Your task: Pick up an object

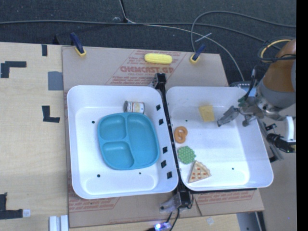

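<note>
Gripper [225, 120] on grey arm w/ orange band, hovering over right white bin [250, 177], fingers spread, nothing between. Nearest target: pale yellow cheese-like square [206, 112], just beside fingertips (flat, thin). Best approach: centre over square, descend straight, straddle edges, then close.

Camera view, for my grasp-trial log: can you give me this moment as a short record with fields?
left bin: blue divided plate, small can lying at the plate's far edge
right bin: yellow block, orange ring, green round piece, pizza slice toy
outside bins: yellow banana-like piece on cardboard
tool: over right bin, near the yellow block, holding nothing visible
</note>
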Available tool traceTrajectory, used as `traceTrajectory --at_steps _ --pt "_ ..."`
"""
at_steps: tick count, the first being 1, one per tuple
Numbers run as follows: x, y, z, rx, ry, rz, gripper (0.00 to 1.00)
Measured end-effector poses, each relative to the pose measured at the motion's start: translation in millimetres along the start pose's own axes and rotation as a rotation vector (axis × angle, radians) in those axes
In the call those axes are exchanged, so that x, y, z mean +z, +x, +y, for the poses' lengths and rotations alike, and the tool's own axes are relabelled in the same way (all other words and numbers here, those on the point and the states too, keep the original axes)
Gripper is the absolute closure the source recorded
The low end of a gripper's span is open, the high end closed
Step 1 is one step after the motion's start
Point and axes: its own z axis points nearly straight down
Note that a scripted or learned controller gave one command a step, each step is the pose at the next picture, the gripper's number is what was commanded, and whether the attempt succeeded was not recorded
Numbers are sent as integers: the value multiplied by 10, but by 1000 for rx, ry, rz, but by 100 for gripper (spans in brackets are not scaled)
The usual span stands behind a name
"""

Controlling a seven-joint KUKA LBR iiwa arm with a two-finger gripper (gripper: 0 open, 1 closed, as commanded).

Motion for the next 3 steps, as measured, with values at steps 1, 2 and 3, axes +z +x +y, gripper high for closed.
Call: traceTrajectory --at_steps 1,2,3 --pt "456 68 7 -1 -2 0 0" --pt "325 67 19 -2 -6 -2 100" --pt "-180 20 -69 1 -9 -2 100"
